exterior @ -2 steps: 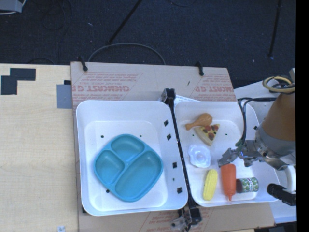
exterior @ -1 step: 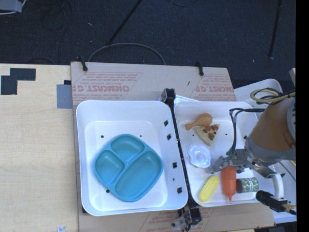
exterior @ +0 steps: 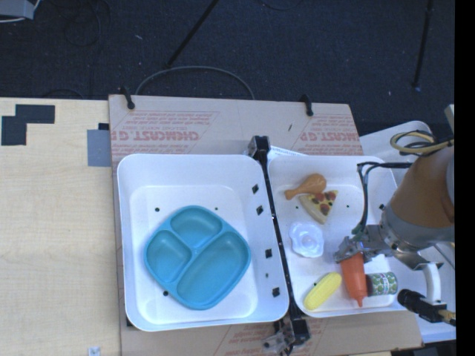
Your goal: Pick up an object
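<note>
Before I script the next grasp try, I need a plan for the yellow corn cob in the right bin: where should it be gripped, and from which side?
Probably the corn cob is best taken across its middle, coming straight down from above. It lies flat and slanted on the right bin floor, so close the jaws across its short width. The orange bottle lies close on its right, so keep clear of it.

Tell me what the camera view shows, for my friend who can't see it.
A grey robot arm's gripper hovers over an orange-red toy bottle in the right white bin, near a yellow corn cob, chicken drumstick, pizza slice and green-labelled can. The left white bin holds a blue divided plastic plate.
</note>
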Controlling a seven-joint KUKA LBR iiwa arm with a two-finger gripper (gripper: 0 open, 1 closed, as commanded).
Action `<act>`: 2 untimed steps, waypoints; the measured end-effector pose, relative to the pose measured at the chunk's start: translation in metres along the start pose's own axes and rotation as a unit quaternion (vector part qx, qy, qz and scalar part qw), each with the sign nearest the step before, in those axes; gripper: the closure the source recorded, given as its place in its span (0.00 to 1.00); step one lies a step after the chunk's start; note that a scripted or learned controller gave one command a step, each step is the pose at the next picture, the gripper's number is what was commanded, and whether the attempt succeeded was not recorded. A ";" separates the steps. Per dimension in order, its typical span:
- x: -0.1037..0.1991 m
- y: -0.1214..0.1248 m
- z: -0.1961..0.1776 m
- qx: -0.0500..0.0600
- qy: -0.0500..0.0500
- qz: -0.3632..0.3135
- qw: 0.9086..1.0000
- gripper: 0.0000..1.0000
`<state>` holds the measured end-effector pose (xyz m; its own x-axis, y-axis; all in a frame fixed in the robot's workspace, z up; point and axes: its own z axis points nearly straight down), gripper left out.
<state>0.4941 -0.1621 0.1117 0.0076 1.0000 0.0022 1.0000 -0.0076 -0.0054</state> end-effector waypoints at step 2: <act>-0.002 0.003 -0.114 -0.004 -0.001 -0.005 1.000 1.00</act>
<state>0.4973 -0.1639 0.2260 -0.0015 1.0000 -0.0007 1.0000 0.0016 0.0026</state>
